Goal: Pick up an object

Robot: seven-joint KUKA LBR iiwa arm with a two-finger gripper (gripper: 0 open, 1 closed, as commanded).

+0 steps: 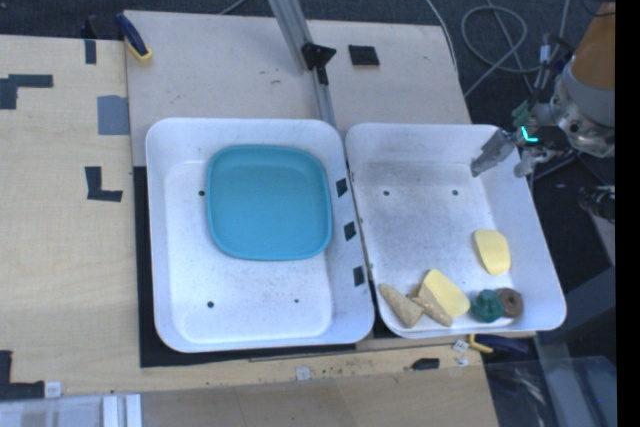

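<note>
Blue plate [268, 202]: lies flat in the left bin [170, 245].
Right bin [420, 185]: small items cluster along its near edge, a yellow piece [491, 251] easiest to reach.
End effector [507, 155]: fingers spread, holding nothing, poised over the right bin's far-right corner.

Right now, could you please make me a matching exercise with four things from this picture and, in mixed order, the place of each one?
Things:
1. blue plate
2. yellow oval piece
3. green and brown object
4. gripper

Places:
A. above the upper right edge of the right bin
B. near corner of the right bin, at its right side
C. inside the left bin
D. right bin, near its right wall, lying alone

Pairs: 1-C, 2-D, 3-B, 4-A
</note>
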